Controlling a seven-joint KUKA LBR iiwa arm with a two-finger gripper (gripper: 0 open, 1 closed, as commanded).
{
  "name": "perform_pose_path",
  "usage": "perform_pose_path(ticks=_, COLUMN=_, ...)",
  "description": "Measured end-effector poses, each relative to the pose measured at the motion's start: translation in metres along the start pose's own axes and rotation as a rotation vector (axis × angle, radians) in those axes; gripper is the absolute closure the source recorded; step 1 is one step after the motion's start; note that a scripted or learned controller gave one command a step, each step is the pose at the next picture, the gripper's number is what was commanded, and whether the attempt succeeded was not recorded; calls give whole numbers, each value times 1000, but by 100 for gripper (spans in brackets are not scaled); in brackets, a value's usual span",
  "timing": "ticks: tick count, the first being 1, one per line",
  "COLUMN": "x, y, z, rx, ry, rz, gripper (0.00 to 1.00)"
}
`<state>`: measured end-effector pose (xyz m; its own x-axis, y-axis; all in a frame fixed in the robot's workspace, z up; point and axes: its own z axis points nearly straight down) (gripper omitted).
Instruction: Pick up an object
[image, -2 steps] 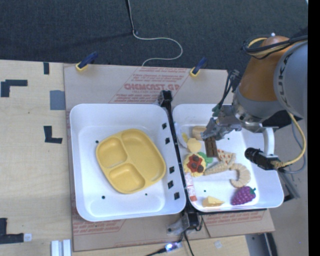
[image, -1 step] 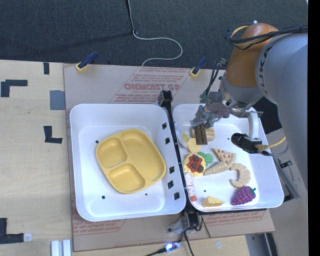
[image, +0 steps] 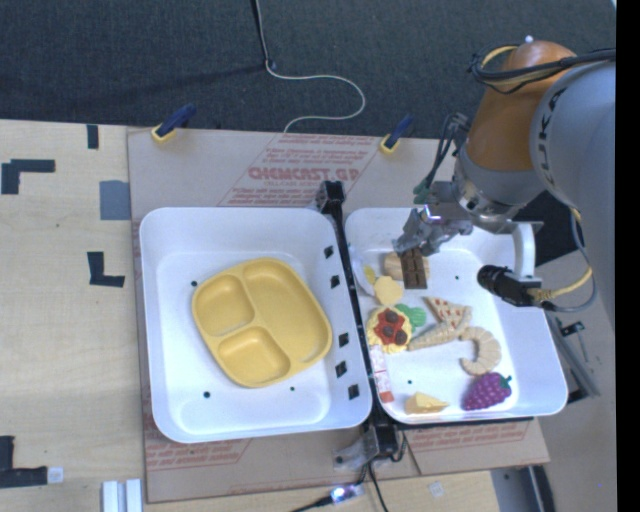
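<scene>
Camera view — brown block (image: 414, 268) lies between gripper (image: 416, 250) jaws.

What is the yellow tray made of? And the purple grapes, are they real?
The yellow tray looks like smooth moulded plastic: one even colour, rounded edges, three pressed-in sections, a soft sheen. The purple grapes are probably a plastic or rubber toy, since the bunch is one solid bumpy lump in a flat, bright colour.

We see a dark carpeted floor (image: 120, 50) beyond a pale wooden bench (image: 60, 330) marked with dark angular patches. A printed cardboard sheet (image: 290, 175) lies across the bench, held by 2 blue-and-yellow clamps (image: 172, 121), while a thin white cable (image: 310, 85) trails over the carpet.
</scene>
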<state>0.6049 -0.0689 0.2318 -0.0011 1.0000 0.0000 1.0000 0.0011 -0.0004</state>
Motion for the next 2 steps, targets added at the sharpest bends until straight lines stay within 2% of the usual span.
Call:
perform_pose_path(ticks=1, x=10, y=-2, z=0, rx=1, ry=-1, rz=0, gripper=100)
perform_pose_path(ticks=2, x=10, y=1, z=18, rx=3, ry=-2, rz=0, gripper=100)
